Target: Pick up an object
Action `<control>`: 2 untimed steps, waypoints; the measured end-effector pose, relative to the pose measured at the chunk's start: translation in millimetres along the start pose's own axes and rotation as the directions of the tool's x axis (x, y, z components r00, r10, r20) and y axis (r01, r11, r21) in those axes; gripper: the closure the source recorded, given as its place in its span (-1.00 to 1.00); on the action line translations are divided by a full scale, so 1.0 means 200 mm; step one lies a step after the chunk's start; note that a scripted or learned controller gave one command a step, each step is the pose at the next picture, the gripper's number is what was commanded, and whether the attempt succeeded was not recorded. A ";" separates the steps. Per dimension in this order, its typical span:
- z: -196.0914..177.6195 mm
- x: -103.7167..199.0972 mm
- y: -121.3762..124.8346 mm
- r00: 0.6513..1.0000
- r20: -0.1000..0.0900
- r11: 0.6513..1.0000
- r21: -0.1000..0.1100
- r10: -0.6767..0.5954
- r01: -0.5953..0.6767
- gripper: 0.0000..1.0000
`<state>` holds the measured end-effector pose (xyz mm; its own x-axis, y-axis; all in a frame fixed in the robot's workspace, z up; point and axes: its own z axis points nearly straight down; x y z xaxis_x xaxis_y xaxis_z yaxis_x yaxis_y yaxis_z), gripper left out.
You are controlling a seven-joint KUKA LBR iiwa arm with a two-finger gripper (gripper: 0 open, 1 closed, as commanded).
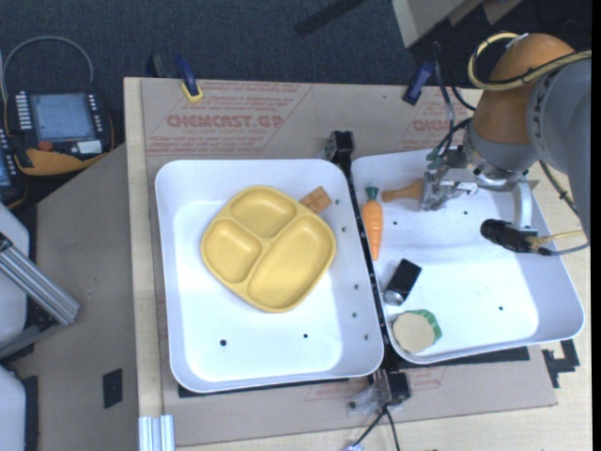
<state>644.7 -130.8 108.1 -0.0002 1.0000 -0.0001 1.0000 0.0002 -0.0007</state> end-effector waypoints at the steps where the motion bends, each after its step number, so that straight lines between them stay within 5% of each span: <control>1: -0.32 -0.02 0.00 1.000 0.002 1.000 -0.007 0.001 -0.001 1.00; 2: -0.50 -0.02 0.00 1.000 0.002 1.000 -0.007 0.000 0.000 1.00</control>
